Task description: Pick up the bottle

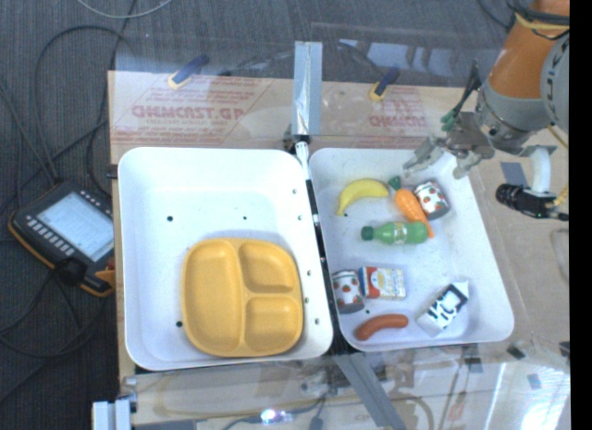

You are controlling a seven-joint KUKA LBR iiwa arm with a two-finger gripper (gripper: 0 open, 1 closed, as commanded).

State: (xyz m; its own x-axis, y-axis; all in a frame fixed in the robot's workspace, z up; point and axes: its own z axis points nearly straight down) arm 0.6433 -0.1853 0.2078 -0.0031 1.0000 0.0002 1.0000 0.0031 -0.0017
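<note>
Robot lab: teach pendant [65, 229], loose cables [55, 67] (carpeted floor).

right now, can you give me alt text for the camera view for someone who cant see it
A green bottle lies on its side in the right bin among a banana, carrot, cans and a sausage, while the arm's tool hovers over that bin's far edge, holding nothing. The left bin holds a yellow divided tray.
</note>
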